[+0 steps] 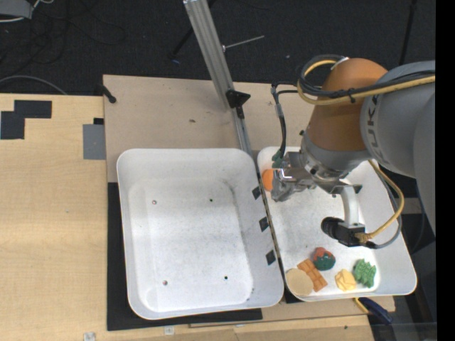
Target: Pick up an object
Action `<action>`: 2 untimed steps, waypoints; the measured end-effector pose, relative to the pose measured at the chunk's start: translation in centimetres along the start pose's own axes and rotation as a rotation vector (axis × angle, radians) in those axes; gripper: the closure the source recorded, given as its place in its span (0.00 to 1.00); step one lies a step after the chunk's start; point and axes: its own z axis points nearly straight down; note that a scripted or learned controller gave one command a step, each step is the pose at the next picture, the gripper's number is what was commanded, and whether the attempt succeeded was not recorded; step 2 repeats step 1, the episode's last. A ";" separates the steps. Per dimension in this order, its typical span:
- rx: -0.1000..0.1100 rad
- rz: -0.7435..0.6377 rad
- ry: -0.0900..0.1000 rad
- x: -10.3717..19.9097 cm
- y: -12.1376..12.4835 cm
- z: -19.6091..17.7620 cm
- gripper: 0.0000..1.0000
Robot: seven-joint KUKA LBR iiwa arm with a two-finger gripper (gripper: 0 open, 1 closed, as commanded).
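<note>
1. You had the gripper (283,183) low at the right bin's (398,281) upper left corner, just beside an orange object (267,179) against the wall.
2. Whether it gripped anything, you could not tell from this view.
3. That wall crowded the pick; you would have done well to approach from the open side.
4. Easier targets lay clustered at the bin's near edge: a green piece (365,271) and a yellow piece (345,280).

The gripper (283,183) sits low at the right bin's (398,279) left wall, its fingers buried under the wrist, so their spread can't be read. An orange object (267,179) peeks out beside it, mostly covered. The arm (398,119) runs off the right edge and hides the bin's far end.
</note>
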 end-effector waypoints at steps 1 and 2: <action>0.001 -0.001 0.000 5.3 -1.1 0.5 1.00; 0.001 -0.001 0.000 5.3 -1.1 0.5 1.00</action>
